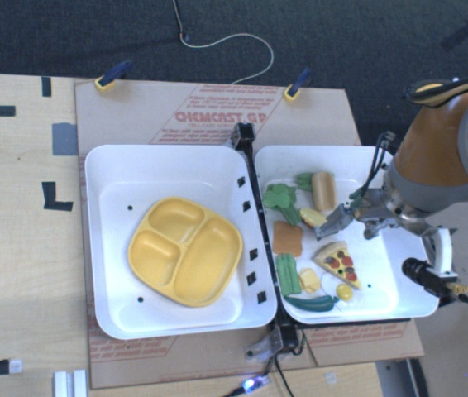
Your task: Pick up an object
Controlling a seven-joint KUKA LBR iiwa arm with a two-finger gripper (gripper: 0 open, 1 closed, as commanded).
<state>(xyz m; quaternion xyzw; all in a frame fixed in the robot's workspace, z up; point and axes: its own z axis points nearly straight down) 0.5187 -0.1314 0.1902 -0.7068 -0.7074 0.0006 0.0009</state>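
The right bin (pixel 383 300) holds several toy foods: a green broccoli (pixel 279 197), a tan bread roll (pixel 323 190), a small yellow piece (pixel 311 217), a brown toast (pixel 288 238), a pizza slice (pixel 337 261), a green bean pod (pixel 287 273), a yellow chunk (pixel 309 281) and a dark green pepper (pixel 312 303). My gripper (pixel 334 220) reaches in from the right and hangs low over the bin's middle. Its tip is right beside the small yellow piece and just above the pizza slice. Nothing is visibly lifted.
A yellow divided plate (pixel 186 251) lies in the left bin (pixel 102 222). A black divider (pixel 255 222) runs between the bins. The grey and orange arm (pixel 436 155) covers the right bin's right side. A black fitting (pixel 422 275) juts out near the bin's right rim.
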